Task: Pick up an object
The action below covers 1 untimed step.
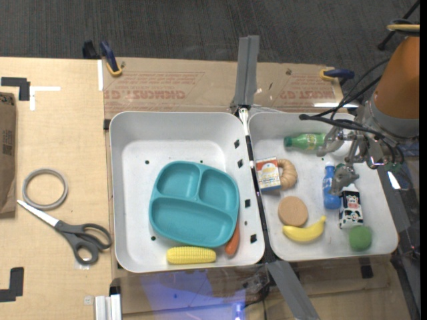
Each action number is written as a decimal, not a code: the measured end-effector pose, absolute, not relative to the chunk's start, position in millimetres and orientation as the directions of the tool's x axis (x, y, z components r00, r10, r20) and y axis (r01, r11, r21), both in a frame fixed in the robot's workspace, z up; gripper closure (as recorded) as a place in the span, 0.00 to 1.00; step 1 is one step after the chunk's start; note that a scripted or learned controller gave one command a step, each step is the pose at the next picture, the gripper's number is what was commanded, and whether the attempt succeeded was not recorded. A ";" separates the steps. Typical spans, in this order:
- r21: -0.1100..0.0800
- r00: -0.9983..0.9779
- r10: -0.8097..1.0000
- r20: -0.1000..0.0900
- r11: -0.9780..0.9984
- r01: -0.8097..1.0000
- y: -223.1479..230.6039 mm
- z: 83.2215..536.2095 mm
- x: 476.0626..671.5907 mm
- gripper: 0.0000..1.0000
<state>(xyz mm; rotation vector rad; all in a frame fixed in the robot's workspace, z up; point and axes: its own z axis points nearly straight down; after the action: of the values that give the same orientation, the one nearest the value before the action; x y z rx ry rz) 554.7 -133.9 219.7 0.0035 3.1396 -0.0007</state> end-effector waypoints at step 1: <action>0.000 -0.990 0.140 0.000 0.990 0.140 -127.8 97.3 498.8 0.00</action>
<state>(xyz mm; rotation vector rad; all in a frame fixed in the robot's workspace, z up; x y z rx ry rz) 498.8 -127.8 97.3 0.2209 3.1335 0.0001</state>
